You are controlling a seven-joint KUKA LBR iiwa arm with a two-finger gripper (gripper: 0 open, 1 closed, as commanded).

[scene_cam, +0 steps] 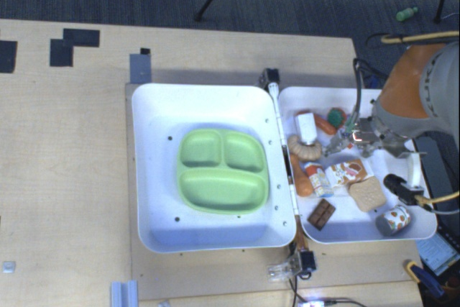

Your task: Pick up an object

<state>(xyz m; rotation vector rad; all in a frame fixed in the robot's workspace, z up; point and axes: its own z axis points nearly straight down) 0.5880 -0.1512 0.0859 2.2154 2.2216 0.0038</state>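
The arm's gripper (pixel 343 142) hangs low in the right bin (pixel 424 230), near its middle among the toy food, fingers seemingly apart above the small packet (pixel 346 172), so the reach is underway and next comes lowering and closing.

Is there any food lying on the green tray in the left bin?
No, the green tray has nothing on it; the food items lie in the right bin.
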